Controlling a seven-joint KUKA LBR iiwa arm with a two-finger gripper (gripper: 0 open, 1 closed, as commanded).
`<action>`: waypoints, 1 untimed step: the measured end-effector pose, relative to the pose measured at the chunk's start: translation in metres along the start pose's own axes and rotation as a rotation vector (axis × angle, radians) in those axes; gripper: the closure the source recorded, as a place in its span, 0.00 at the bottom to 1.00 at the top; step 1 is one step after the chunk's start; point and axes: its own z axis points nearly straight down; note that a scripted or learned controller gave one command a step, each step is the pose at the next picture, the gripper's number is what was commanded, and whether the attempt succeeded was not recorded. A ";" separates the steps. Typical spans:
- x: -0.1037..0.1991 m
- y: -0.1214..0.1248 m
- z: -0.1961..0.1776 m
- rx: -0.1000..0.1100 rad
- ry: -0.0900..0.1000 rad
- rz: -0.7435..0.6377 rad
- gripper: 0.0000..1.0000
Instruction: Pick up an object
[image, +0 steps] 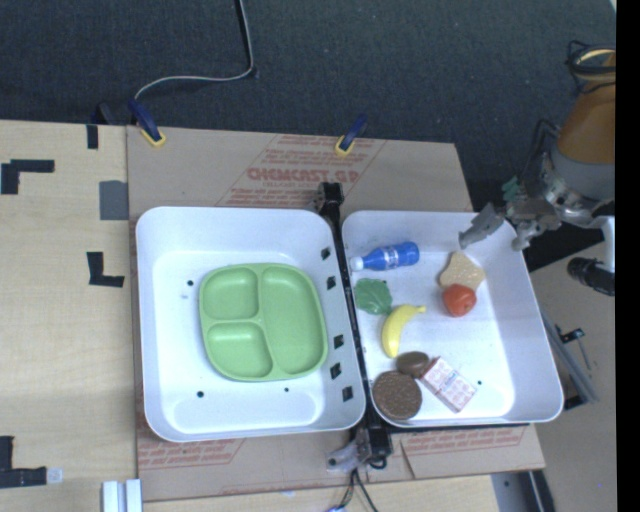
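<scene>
Grey and orange, the arm (585, 140) is cut off by the picture's right edge, and its claw (500, 228) sits over the right bin's (520, 395) far right rim, nothing between its fingers; whether they are spread or closed I cannot tell. Inside that bin, a tan wedge (461, 269) touches a red tomato (459, 300) just below the claw. A blue bottle (389, 257) lies near the far left corner, with a green leafy piece (374, 296) and a banana (399, 326) beside the bin's left wall. A brown round disc (398, 396), a smaller brown lump (413, 363) and a pink-patterned packet (448, 384) crowd the near edge. Bare white floor stays open along the bin's right side. The left bin (165, 300) holds a green divided plate (263, 322). Cardboard (290, 170) covers the tabletop beneath.
</scene>
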 end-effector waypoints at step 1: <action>-0.016 -0.007 0.102 0.004 0.001 0.001 0.00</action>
